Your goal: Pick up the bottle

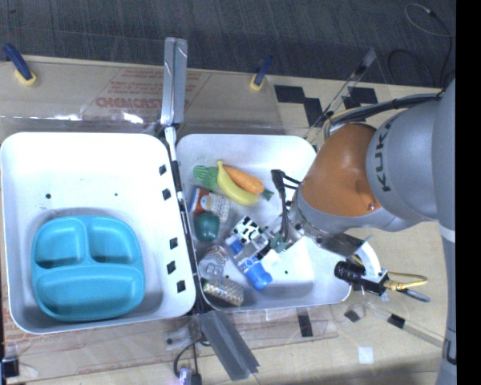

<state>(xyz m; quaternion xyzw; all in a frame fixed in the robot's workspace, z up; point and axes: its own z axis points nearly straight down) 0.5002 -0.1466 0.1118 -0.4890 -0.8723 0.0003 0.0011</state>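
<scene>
Nearest the camera, at the right bin's (325,295) front edge, lies a crumpled silvery packet (218,279). Just behind it is the bottle (252,265), clear with a blue cap, lying on its side. The gripper (266,241) hangs right over the bottle's upper end (whether its jaws are apart or closed cannot be told from this angle). Farther back sit a teal ball (206,227), then a banana (236,184) and carrot (244,179) touching. The left bin (16,167) holds a blue divided tray (86,265). Risk: the packet and neighbouring clutter crowd the bottle, so fingers may catch them or the round bottle may roll away.
</scene>
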